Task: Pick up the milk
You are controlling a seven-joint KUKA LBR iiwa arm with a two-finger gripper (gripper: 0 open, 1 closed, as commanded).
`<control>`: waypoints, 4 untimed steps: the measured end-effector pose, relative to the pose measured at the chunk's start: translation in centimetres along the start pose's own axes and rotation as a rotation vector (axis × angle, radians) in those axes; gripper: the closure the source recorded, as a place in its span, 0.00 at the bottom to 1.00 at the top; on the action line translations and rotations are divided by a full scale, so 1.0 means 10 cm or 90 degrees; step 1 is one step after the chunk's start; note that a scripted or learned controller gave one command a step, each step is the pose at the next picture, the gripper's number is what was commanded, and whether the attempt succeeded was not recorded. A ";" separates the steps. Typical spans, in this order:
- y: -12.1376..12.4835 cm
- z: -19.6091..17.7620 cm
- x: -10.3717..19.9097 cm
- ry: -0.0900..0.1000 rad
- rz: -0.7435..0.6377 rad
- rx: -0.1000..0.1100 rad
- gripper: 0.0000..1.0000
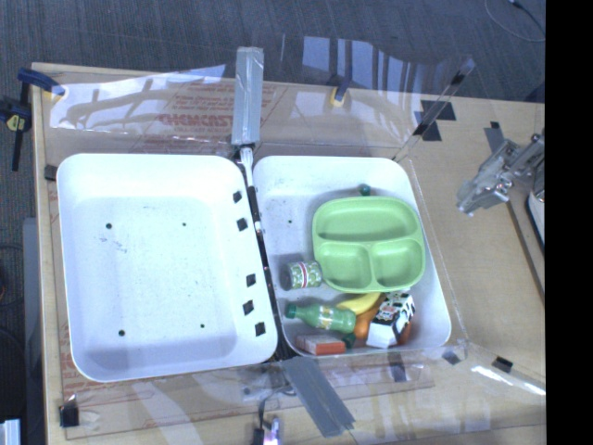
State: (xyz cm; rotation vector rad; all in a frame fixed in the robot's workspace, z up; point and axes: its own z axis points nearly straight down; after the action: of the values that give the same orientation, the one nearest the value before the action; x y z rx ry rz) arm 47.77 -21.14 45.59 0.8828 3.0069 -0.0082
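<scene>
One milk carton against right bin's near wall.

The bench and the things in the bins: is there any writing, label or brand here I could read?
Red print on the clear sheet behind the bins: blurred and faint, unreadable.
Milk carton, black and white pattern: any words too small to read.
Small can: label too small to read.
Green bottle: label unreadable.

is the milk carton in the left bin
No, the milk carton lies in the right bin, near its lower edge, just below the green tray.
</scene>
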 end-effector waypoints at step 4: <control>0.01 0.36 0.00 -0.001 -0.214 0.000 1.00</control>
State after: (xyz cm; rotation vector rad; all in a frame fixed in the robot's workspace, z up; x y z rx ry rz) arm 47.83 -21.13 41.96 0.3675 3.1121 -0.0097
